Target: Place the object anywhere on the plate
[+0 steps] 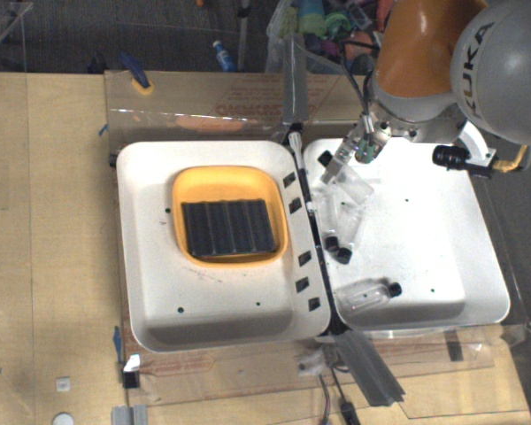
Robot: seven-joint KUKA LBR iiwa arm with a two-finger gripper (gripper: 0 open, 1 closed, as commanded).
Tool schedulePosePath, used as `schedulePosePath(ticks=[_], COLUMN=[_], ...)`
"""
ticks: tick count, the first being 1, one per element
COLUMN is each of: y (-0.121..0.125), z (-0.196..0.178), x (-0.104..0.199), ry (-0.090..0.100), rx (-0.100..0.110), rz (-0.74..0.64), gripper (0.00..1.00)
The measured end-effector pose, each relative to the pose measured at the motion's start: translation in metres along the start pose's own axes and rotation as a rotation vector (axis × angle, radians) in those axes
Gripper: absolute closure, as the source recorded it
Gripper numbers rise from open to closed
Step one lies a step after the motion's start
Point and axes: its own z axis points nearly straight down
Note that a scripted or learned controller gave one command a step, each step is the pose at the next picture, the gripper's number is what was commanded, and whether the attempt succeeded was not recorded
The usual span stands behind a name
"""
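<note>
Yellow rounded-square plastic plate sits in the left white bin, with a dark ribbed rectangular block lying flat on it. Over in the right white bin, the grey arm with its orange band reaches in from above, its jaws low over the bin's back left corner; how far they are parted cannot be told. Clear plastic bottles with black caps lie just below them, another nearer the front.
</note>
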Motion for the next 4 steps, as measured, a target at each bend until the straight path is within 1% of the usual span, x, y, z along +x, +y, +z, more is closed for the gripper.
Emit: schedulePosePath(ticks=[1, 2, 3, 4], y=[0.001, 0.008, 0.008, -0.067], z=[0.002, -0.023, -0.023, -0.076], x=[0.002, 0.004, 0.004, -0.041], ry=[0.002, -0.003, -0.003, -0.006], rx=[0.002, -0.002, -0.002, -0.002], rz=[-0.081, -0.157, -0.157, -0.363], gripper=[1.0, 1.0, 0.0, 0.0])
